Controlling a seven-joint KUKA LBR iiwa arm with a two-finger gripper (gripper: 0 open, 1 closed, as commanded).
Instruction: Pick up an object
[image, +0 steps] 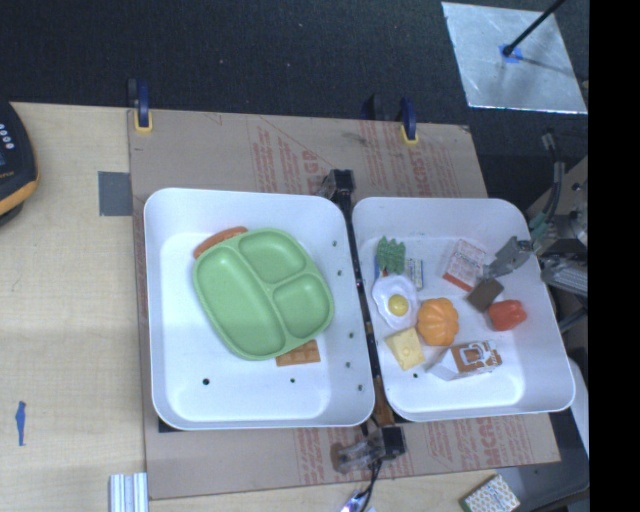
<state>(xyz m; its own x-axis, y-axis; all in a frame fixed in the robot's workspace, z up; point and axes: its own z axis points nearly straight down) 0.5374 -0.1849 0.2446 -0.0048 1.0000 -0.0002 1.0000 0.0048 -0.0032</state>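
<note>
A cluster of small toy foods is seen in the right bin (545, 390): an orange pumpkin (437, 321) lies near the middle, with a fried egg (394, 301) just to its left and a yellow cheese wedge (405, 349) just below the egg. A red tomato (507, 314) is placed to the right of the pumpkin, and a small brown block (485, 293) sits just up and left of the tomato. A green leafy piece (390, 255) is found near the bin's upper left corner, a white packet with red print (464, 265) lies toward the upper middle, and a small printed carton (473, 358) rests below the pumpkin. The gripper (510, 255) is seen at the right side of this bin, above the brown block, pointing down and left; whether it is parted or closed cannot be told, and nothing is seen held in it. In the left bin (180, 395) a green divided plate (263, 292) is laid, with an orange strip (220, 240) showing from under its upper left rim and a waffle (298, 353) from under its lower rim. Both bins rest on a cardboard sheet (250, 150) held by blue clamps (143, 108).
</note>
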